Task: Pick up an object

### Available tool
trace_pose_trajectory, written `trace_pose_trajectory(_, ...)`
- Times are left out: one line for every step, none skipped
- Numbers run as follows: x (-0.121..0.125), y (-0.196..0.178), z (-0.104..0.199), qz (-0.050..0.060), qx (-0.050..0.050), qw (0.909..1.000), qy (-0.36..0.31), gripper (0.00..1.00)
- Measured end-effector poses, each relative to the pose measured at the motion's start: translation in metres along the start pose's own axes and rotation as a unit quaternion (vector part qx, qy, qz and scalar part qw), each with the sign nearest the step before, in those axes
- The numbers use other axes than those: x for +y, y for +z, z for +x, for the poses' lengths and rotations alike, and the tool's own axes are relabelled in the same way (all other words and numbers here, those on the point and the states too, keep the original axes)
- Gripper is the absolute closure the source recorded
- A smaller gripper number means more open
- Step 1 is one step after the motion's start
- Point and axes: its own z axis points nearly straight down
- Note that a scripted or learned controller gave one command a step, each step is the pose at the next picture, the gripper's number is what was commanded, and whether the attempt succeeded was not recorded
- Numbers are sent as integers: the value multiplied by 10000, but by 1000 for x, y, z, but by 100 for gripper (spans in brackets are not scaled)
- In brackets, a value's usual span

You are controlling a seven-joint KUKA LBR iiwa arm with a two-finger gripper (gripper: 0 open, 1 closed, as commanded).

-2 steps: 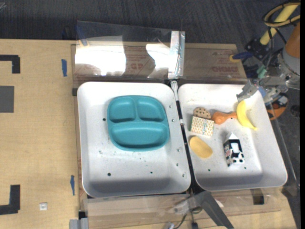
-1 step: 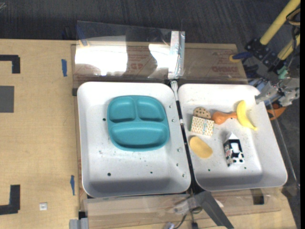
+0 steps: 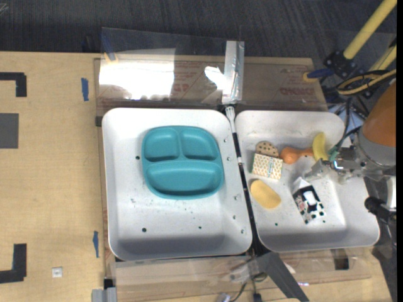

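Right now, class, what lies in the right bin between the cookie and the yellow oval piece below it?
In the camera view, a pale patterned cracker-like square lies between the cookie and the yellow oval piece, touching both.

Left bin (image 3: 119, 187): teal divided plate (image 3: 182, 161) fills centre, margins open. Right bin (image 3: 352, 222): items crowd upper middle; near-right floor open beside black-and-white packet (image 3: 308, 202).
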Motion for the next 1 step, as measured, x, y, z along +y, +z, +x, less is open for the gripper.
trace_pose_trajectory(105,21,30,53,0,9987,-500,0)
